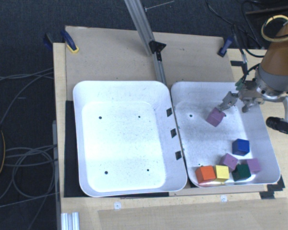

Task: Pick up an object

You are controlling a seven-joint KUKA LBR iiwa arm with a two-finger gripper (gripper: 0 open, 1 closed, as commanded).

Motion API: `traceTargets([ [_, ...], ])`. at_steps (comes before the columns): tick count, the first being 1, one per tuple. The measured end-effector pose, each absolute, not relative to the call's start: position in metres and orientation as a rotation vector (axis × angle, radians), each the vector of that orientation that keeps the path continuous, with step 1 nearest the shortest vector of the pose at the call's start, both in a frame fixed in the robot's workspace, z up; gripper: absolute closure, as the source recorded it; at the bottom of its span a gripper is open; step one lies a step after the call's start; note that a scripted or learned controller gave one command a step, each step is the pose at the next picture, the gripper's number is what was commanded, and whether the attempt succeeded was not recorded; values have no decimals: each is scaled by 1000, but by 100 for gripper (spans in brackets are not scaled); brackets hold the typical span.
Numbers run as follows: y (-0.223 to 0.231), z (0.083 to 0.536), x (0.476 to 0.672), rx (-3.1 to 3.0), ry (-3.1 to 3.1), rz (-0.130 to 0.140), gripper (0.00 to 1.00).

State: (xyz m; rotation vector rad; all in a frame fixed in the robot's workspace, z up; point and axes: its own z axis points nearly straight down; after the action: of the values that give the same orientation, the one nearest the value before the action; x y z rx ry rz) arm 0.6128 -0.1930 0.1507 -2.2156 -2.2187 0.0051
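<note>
Right bin [259, 128]: six blocks crowd the near edge, blue [240, 146], two purple [229, 160] [253, 165], orange [206, 173], yellow [222, 172], green [240, 172]; the middle and far parts lie open. Gripper [237, 101], by the far right rim, has fingers spread, one fingertip [226, 104] just above a tilted purple block [215, 116], not clasped.

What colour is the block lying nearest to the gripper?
Purple; the block shows clearly in the camera view, beside the gripper.
</note>
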Motion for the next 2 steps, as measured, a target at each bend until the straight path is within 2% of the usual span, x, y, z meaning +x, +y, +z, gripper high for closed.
traceTargets([
  [1,-192,108,617,-2222,-2225,-14,0],
  [2,-193,123,620,-2228,-2234,-18,100],
])
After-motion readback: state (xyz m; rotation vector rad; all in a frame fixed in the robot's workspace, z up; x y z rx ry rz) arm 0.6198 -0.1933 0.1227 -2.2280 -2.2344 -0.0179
